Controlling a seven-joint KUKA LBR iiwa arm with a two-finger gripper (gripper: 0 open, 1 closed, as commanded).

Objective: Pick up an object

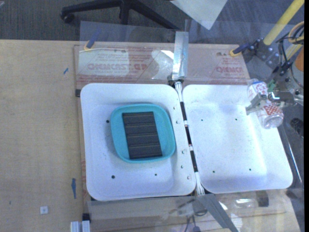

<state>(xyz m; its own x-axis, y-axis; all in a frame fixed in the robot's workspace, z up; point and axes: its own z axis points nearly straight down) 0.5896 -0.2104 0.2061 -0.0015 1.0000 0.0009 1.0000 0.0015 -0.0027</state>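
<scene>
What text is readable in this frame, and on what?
Left cardboard panel behind the bins: red lettering under tape glare, blurred, not readable.
Right cardboard panel: the same kind of red lettering, blurred, not readable.
Plastic bottle at the right bin's far right edge: red-and-white patterned label, no legible words.
Teal tray and dark ridged block: no text.
</scene>
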